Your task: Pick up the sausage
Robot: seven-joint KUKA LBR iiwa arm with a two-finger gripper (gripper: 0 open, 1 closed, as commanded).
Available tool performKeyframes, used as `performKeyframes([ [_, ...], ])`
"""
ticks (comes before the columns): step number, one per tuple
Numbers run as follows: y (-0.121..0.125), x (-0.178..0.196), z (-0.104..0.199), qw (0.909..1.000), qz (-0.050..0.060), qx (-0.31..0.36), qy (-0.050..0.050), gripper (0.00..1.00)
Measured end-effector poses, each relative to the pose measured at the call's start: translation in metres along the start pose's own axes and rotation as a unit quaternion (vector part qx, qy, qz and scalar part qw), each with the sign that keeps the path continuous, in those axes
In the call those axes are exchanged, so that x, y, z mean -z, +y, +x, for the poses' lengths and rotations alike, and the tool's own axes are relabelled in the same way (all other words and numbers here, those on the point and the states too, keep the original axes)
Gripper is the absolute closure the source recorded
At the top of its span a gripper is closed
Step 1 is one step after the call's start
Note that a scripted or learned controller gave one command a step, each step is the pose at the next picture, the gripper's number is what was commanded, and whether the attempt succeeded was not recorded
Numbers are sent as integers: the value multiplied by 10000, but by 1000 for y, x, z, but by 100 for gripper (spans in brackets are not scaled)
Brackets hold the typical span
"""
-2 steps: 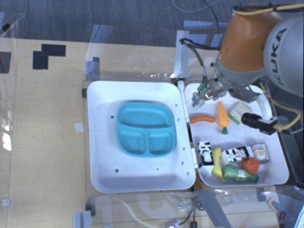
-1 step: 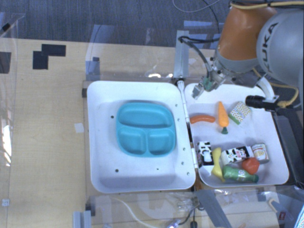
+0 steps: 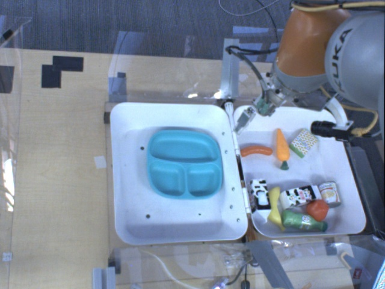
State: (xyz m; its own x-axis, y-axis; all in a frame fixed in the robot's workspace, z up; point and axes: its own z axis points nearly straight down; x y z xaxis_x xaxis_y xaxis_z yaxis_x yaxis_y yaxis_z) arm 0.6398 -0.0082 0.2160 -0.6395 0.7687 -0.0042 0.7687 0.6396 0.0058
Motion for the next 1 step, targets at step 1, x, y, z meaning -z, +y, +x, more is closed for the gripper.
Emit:
performKeyframes([
  [1, -47, -30, 2, 9959, 7, -908, 5, 0],
])
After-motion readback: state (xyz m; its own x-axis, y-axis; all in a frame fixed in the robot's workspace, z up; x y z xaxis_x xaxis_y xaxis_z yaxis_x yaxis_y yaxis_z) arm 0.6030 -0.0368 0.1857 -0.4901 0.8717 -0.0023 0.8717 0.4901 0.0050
